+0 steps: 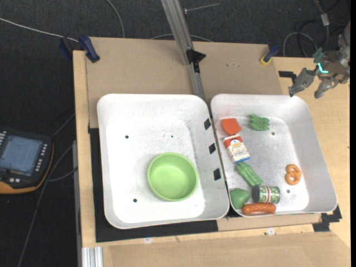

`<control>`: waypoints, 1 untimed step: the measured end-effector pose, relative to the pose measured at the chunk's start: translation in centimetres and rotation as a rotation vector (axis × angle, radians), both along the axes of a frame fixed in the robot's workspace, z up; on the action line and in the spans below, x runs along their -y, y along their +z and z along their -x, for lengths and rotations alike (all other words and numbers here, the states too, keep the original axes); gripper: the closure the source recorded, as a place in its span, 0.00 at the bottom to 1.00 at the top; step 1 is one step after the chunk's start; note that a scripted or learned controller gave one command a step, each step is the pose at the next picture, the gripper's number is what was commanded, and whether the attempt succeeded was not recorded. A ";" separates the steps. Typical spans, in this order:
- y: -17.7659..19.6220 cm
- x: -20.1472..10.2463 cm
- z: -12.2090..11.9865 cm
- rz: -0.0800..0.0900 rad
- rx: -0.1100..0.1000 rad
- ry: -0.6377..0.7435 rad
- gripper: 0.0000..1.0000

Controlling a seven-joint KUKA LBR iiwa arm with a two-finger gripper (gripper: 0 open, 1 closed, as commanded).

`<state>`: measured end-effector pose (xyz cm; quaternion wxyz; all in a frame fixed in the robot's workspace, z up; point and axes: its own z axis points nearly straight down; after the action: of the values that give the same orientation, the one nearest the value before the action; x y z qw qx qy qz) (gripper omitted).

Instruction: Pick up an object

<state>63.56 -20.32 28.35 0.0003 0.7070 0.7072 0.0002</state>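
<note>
Two white bins on a bench, gripper parked beyond the right bin's far right corner.

Two shallow, speckled white plastic bins with rounded corners are seen side by side: the left bin (114,121) and the right bin (311,149). One smooth, round green bowl (172,176) is set in the near part of the left bin. Seven small things are counted in the right bin: an orange block (231,125), a knobbly green toy (258,122), a small carton (237,149) with a red and white label too small to be read, a bumpy green pickle (250,174), a can (267,194) with a green and red label, a smooth orange sausage (259,208) and a twisted pretzel (293,174). The gripper (311,86) is held over the bare bench with its two fingers spread apart and nothing between them.
</note>
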 end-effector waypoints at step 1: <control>0.0 0.0 0.0 0.000 0.000 0.000 0.00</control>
<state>63.56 -20.32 28.34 0.0003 0.7070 0.7072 0.0002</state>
